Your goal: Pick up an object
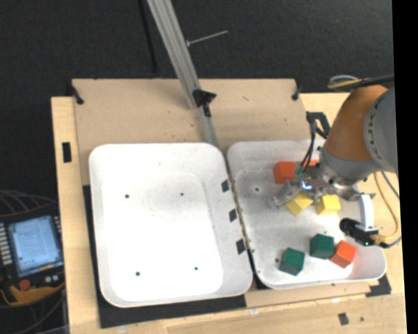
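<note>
Desk: two white bins; right bin [265,271] gathers your blocks within reach. Gripper [296,192] low beside yellow block [300,204], near orange block [285,171], likely lining up; grip state: you cannot tell

At the right of the frame I see my arm [356,139]: a rounded grey body with a broad orange band above the wrist. Dark cables run down its left side toward the wrist. Below sits a grey metal gripper [296,191], small and shiny, with a white bracket and a black fitting at lower right.
</note>
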Controlling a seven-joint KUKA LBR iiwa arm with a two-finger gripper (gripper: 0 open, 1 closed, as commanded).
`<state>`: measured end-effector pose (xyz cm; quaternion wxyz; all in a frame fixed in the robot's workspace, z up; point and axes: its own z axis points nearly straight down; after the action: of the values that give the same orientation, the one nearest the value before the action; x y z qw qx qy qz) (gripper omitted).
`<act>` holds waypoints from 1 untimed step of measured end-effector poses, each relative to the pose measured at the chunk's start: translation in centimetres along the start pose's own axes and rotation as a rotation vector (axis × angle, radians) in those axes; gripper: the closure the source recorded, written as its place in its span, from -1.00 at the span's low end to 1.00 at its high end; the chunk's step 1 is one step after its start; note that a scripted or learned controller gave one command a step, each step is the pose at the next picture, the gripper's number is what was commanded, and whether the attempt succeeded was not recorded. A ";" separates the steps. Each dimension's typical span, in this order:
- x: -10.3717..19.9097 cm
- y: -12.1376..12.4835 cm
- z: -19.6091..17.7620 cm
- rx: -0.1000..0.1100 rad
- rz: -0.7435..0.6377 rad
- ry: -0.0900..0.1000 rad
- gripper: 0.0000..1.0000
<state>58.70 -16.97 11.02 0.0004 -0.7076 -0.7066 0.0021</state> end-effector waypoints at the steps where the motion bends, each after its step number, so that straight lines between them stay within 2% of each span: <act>1: -0.3 0.1 1.2 -0.006 0.001 -0.002 -1.00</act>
<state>58.80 -17.23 9.83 -0.0025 -0.7081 -0.7061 0.0008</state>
